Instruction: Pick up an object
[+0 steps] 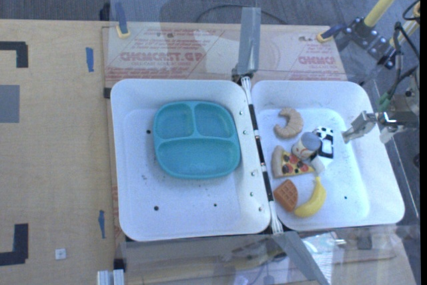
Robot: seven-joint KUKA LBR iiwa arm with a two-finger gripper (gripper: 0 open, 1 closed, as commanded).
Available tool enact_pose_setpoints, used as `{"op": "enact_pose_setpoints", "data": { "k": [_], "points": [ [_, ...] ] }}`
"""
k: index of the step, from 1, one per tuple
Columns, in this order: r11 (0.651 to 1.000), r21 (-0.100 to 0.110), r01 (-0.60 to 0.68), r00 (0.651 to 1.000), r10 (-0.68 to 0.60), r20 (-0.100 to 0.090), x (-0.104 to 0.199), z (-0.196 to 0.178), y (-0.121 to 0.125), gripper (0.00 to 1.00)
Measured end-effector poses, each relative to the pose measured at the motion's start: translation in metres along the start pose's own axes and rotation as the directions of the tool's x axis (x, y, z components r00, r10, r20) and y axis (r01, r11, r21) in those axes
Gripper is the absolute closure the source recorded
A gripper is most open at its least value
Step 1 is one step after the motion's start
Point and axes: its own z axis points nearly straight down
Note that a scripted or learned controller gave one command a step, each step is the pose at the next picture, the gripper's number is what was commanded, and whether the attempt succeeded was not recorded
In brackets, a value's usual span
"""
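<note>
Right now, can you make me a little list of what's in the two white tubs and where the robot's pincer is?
left tub: turquoise plastic divided plate
right tub: tan toy croissant, toy pizza slice, yellow toy banana, brown toy waffle, black-and-white toy
pincer: above the right tub's right side, apart from the toys

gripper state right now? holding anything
gripper: over the right bin, nothing between it; open or shut cannot be told.

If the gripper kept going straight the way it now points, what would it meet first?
The gripper points left across the right bin; likely first is the black-and-white object, though its height above is unclear.
</note>
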Motion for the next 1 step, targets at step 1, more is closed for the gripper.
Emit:
{"op": "enact_pose_setpoints", "data": {
  "k": [1],
  "points": [
    [1.0, -0.016, -0.008, 1.0, 0.008, 0.002, 0.0046, 0.1412, 0.0655, 0.0]
  ]
}}
